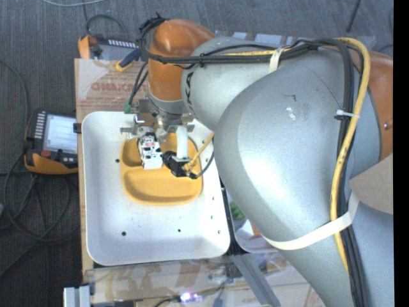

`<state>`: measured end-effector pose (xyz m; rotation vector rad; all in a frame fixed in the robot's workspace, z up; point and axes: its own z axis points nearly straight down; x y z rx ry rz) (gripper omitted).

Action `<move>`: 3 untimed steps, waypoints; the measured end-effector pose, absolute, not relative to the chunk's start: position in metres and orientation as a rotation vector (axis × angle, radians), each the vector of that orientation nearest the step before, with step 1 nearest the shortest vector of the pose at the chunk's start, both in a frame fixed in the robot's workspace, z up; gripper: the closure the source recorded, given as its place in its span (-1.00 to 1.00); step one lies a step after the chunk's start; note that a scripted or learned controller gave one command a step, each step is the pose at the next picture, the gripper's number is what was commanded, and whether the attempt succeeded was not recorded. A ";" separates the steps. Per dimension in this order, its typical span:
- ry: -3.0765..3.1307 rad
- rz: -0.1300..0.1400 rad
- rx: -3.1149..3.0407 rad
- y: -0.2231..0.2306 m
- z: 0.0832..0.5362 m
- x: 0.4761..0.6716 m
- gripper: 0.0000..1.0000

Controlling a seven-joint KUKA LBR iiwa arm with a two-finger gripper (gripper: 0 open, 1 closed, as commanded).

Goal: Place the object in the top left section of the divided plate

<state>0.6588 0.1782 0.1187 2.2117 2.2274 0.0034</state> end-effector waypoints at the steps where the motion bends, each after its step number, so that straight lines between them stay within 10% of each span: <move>1: 2.459 -0.008 1.951 0.191 0.134 0.668 1.00; 2: 2.459 -0.008 1.951 0.191 0.134 0.668 -1.00; 3: 2.459 -0.007 1.951 0.191 0.134 0.668 -1.00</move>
